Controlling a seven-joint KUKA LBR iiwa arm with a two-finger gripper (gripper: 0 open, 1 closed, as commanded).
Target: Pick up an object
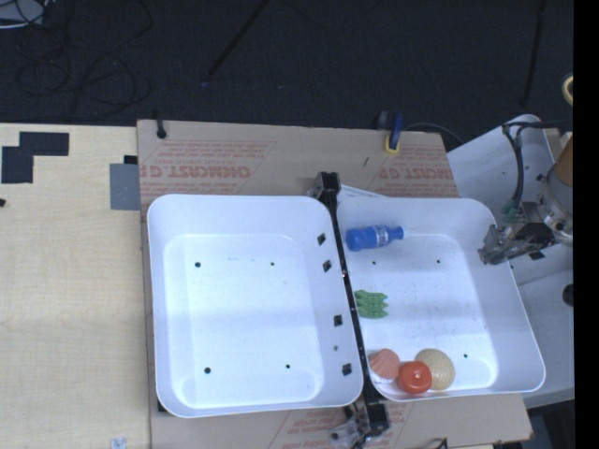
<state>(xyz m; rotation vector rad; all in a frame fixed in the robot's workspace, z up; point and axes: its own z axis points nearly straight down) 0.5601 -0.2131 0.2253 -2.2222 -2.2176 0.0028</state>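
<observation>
Two white bins sit side by side on a cardboard sheet [281, 162] over the tabletop [65, 288].

Left bin [159, 251]: nothing but small dark dots on its floor.

Right bin [510, 316] contents:
- blue bottle [373, 238] with a white cap, lying on its side at the far edge, close to the divider between the bins.
- small green item [371, 304], ridged, shape unclear, just beside the divider, mid-depth.
- near corner cluster: pale pink round piece [383, 363], red round piece [414, 377], tan ball-like piece [436, 367]. The red one touches both neighbours and sits slightly in front.

Pincer [496, 249] is at the right bin's far-right rim, hovering over the bin wall, well apart from every object. Nothing visible between its parts. Too small and dark here to judge whether it is spread or closed; cannot tell. Cables run upward behind it toward the wrist.

A blue-and-yellow clamp [394, 134] stands at the cardboard's far edge.
</observation>
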